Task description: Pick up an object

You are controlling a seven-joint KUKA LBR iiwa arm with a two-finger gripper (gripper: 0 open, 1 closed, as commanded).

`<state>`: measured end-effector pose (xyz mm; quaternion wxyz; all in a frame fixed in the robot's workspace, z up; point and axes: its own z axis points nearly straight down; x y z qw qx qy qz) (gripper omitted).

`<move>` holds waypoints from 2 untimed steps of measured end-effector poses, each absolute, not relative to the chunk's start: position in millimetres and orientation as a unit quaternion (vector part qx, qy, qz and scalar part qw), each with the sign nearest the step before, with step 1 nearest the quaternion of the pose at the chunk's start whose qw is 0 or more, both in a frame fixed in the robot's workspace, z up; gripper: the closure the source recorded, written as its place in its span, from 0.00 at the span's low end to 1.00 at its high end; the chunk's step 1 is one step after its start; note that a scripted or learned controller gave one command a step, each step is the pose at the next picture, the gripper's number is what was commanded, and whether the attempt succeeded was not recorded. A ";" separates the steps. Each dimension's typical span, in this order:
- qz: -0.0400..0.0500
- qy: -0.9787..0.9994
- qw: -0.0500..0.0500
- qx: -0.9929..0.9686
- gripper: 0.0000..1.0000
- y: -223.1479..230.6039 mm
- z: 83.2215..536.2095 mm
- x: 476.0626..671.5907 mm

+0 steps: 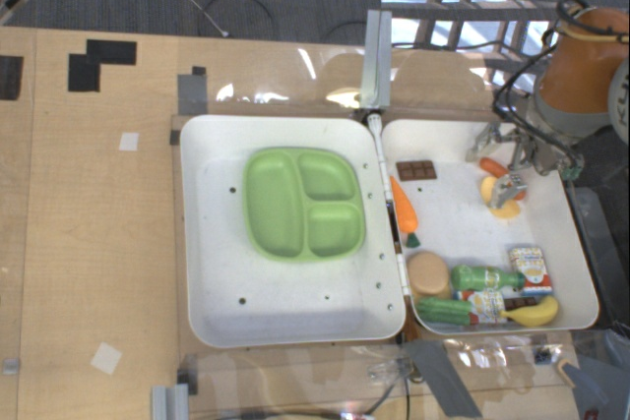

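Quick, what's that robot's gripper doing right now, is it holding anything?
Gripper: down in the right bin, over a small yellow-orange object; open or closed, holding or not, cannot be told.

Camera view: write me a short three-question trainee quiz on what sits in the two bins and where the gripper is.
1. True or false: the green tray lies in the left bin.
2. Which item lies along the right bin's left wall?
A. carrot
B. banana
C. chocolate bar
3. Fill in: the gripper hangs over the right bin's far right part, just above a small ______ and yellow item.

Key: 1 true; 2 A; 3 orange.
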<state>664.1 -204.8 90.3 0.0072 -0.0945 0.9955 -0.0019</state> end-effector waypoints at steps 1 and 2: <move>-0.001 0.994 0.003 -0.108 0.00 -185.0 88.9 671.1; -0.002 0.994 0.005 -0.107 0.00 -206.1 88.5 657.6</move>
